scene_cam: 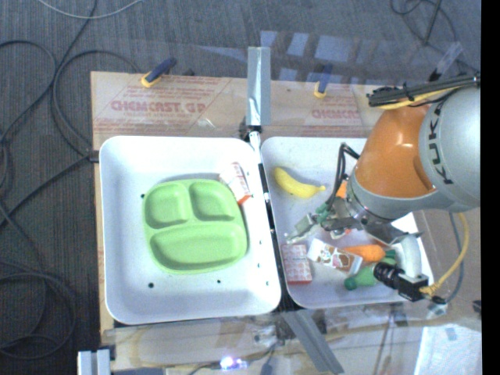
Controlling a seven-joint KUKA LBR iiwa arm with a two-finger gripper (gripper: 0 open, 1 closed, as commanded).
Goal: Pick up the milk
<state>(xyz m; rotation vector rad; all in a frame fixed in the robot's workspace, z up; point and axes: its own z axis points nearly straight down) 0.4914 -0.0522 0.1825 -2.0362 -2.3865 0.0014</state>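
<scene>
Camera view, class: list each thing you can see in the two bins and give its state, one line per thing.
Green tray: flat, right way up, in the left bin.
Small carton: lying at the tray's upper right edge.
Banana: lying whole in the right bin.
Milk carton: on its side, right bin.
Carrot: lying beside the milk carton.
Pink box: lying flat.
Tool: low over the right bin; grip unclear.

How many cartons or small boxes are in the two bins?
3. One carton leans at the green tray's upper right corner in the left bin; a pink box and a milk carton lie in the right bin. The arm may hide more.
</scene>
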